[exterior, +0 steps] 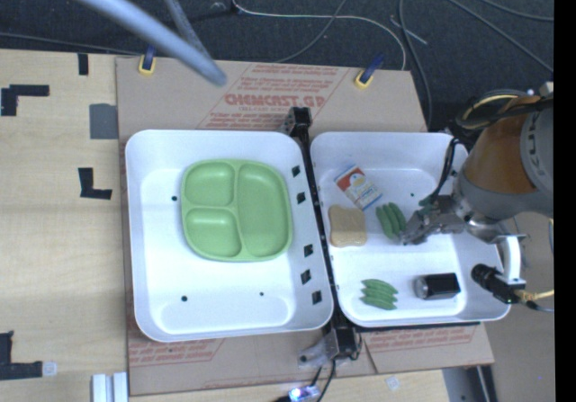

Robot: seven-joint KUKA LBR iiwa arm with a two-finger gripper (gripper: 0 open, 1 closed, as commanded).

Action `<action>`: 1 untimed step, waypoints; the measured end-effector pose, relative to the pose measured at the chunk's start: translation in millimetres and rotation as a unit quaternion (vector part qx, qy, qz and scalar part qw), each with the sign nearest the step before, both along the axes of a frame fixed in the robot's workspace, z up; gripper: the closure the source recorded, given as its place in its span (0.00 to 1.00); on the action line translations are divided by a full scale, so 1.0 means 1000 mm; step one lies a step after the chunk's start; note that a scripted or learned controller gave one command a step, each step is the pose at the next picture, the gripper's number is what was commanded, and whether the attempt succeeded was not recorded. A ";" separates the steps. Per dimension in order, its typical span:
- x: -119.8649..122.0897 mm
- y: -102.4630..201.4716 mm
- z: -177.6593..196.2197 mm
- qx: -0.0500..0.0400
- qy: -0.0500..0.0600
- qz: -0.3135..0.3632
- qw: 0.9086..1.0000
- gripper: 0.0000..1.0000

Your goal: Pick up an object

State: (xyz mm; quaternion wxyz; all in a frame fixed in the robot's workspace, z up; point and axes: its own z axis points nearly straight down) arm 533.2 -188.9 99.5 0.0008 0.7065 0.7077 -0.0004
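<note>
While the gripper [416, 231] hangs low in the right bin [409, 147] | pea pod [391, 219] just left, lengthwise up-down | finger state: cannot tell

The arm [513, 166] is entering from the 3 o'clock edge of the view, its grey body with the orange band sitting at the right rim. The wrist is pointing toward 9 o'clock and slightly down, tapering to the gripper [416, 231], which is lying low at the 3 o'clock side of frame centre. The dark fingers are blurring together at this angle, so their spacing is not readable. A black cable is looping over the wrist.
</note>
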 end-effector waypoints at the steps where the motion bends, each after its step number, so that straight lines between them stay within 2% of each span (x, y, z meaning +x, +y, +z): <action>1: 0.005 -0.009 0.051 0.000 0.000 -0.001 1.000 1.00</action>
